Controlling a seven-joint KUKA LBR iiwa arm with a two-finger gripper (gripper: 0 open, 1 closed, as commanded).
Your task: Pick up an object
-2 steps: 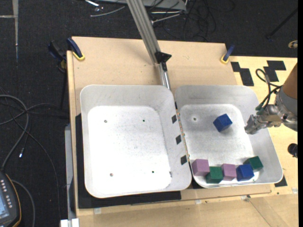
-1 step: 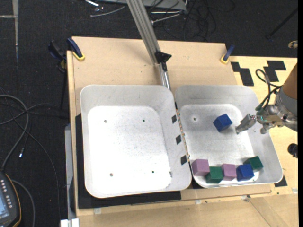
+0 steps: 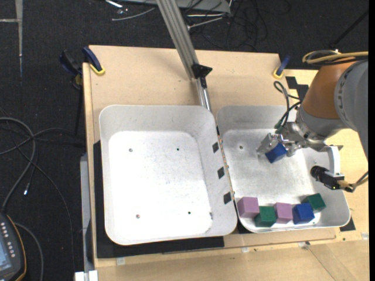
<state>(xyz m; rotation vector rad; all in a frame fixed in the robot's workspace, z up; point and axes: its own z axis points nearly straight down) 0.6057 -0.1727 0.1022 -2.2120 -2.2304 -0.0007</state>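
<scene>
Nearest the camera, along the front wall of the right bin (image 3: 343,215), five blocks sit in a loose row: a purple block (image 3: 249,206), a green block (image 3: 266,215), a pink block (image 3: 284,212), a blue block (image 3: 303,213) and a dark green block (image 3: 316,202); several touch or nearly touch, and all crowd the rim, leaving little side room for fingers. Behind them the floor of that bin is open up to the jaws (image 3: 275,149), which hang over the middle of the bin, pinching a blue cube (image 3: 275,153). The cube shows between the finger tips, tilted, one corner pointing down; whether it is clear of the floor or touching it cannot be judged from this slant. It lies directly at the jaws, so in my judgement the coming move is a straight lift, with no approach left to make. Clearance is good on all sides: the row is well apart to the front, the dividing wall well apart to the left. The left bin (image 3: 111,122) lies beyond that wall. The arm (image 3: 334,98) enters from the right over the surface (image 3: 240,75).
</scene>
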